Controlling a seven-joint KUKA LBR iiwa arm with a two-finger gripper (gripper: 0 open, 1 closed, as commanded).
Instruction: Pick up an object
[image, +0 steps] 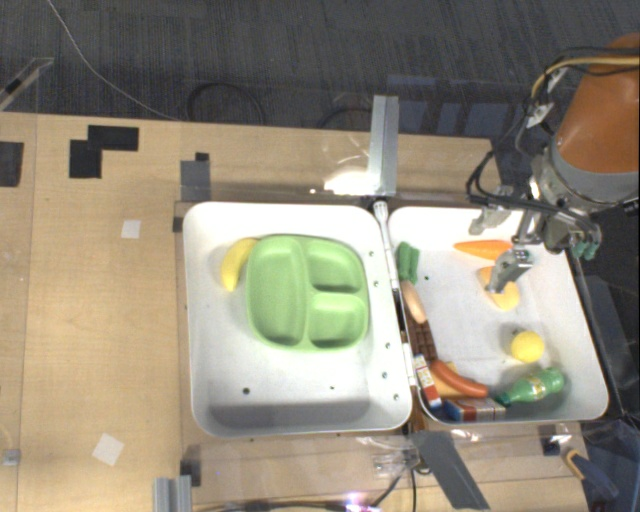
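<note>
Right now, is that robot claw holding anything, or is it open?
Gripper: cannot be told; it hangs low in the right bin, above a small orange-yellow object, beside the carrot.

Arm from right, pincer (508, 272) down, low over bin.

Bright, even light falls from overhead. A hot glare spot burns on the desk (90, 330) just behind the left bin (205, 390), near the metal post (384, 140). Soft shadow pools along that bin's near wall and under the green tray (305, 290). The picture is soft and slightly grainy, small items in the right bin (590, 400) smeared.
</note>
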